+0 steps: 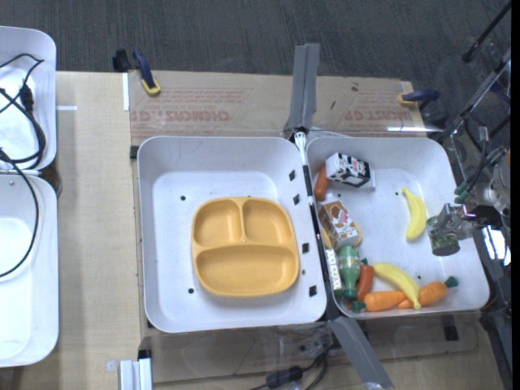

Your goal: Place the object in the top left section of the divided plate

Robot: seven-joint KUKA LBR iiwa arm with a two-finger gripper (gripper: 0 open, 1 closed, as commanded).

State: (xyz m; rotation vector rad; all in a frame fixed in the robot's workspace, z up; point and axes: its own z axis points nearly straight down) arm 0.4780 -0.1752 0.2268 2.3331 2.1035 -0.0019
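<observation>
so the divided plate (244, 246) is the yellow-orange one sitting flat in the middle of the left bin (162, 218), two small sections up top and one big one below, nothing in any of them. the top left section is bare.

all the stuff is over in the right bin (439, 157). there's a small black and white carton (349, 170) near the top left of that bin, a reddish sausage-looking thing (321, 184) just beside it against the divider wall, and a brown snack box (340, 223) below that. further down there's a green bottle (348, 268) lying along the left wall, with a little red piece (365, 279) touching it. two bananas: one (415, 214) by itself toward the right side, the other (398, 280) down near the bottom edge lying across a carrot (385, 301). a second carrot (434, 292) sits just right of that with its green top pointing right.

the claw (445, 232) is at the right side of the right bin, low over the floor of it, just right of the lone banana. it's dark and blurry there so i honestly can't tell how it's set or if anything's in it. no clue which item is "the object" either.

both bins sit on a cardboard sheet (244, 104) on the desk (89, 218), with a blue clamp (146, 75) at its top left corner and another (418, 97) at the top right.
</observation>
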